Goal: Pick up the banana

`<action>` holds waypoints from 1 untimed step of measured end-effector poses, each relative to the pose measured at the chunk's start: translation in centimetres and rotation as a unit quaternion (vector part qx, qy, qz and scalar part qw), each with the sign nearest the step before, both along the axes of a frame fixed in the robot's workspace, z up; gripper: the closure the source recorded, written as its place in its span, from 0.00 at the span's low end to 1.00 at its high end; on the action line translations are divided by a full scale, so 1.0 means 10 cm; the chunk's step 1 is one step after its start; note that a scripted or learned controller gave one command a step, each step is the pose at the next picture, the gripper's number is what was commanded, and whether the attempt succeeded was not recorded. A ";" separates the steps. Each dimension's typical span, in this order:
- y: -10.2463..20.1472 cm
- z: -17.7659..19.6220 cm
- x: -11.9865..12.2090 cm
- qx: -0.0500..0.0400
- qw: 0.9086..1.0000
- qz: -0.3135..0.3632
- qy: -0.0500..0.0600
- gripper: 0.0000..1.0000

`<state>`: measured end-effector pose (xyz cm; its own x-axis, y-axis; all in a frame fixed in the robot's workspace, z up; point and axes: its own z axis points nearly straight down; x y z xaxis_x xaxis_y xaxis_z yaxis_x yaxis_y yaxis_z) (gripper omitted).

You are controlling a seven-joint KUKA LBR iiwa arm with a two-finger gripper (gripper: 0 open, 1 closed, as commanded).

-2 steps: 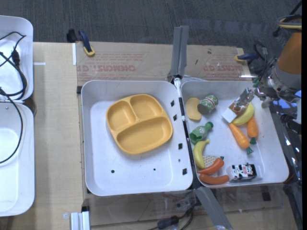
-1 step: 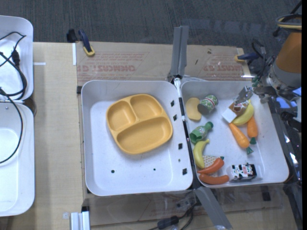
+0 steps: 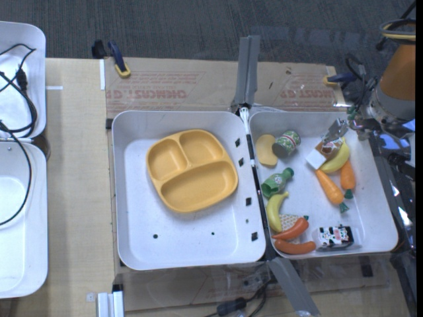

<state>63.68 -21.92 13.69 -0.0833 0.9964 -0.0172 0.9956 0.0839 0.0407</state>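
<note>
Camera view, my gripper at the right white bin's far edge, whether apart or together I cannot tell, one yellow plastic banana just beneath it, a second yellow banana beside two sausages.

A robotics lab bench, as we read it.

We see a pale wooden bench laid with taped brown cardboard, bearing two shallow white bins, with loose black cables on white surfaces at left. Blue clamps grip the cardboard's far edge. Toy food fills the right bin; a grey and orange robot arm enters at right. Dark flooring, perhaps carpet, lies beyond.
</note>
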 end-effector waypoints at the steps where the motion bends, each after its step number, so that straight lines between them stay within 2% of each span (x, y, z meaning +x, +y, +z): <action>1: -0.02 0.04 -0.06 0.004 1.000 0.001 0.014 0.00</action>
